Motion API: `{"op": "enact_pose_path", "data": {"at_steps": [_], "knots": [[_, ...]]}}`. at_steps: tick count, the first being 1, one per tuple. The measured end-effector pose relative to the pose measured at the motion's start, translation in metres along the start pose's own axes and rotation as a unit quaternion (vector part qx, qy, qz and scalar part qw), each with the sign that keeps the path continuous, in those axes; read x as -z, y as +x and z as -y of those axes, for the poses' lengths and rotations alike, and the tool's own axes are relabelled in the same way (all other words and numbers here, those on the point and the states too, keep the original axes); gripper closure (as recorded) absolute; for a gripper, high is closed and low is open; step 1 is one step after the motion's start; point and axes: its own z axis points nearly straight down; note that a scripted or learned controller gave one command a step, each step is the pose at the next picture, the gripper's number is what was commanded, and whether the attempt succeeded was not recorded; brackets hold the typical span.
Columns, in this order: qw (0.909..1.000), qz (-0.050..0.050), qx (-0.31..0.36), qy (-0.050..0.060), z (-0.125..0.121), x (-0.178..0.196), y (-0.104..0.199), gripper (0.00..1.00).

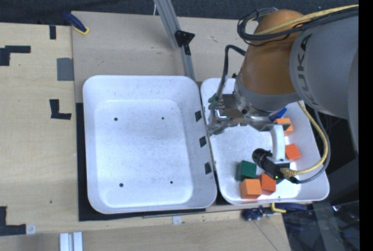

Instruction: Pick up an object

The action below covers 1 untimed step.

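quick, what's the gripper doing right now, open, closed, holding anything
Gripper: cannot be told. It is low over the left side of the right bin, and nothing is seen held in it.

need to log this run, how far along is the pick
Done: the arm has reached in over the right bin. In hand: nothing that can be seen; its wrist covers the spot beneath. Left: the pick itself. The green block, the orange blocks beside it and two more near the far wall lie on the bin floor. The left bin plays no part yet.
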Motion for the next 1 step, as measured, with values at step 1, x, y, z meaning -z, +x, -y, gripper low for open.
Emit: {"op": "enact_pose_path", "data": {"at_steps": [1], "knots": [[1.0,0.0,0.0,-0.001,-0.0059,-0.0043,0.0531,1.0]]}}
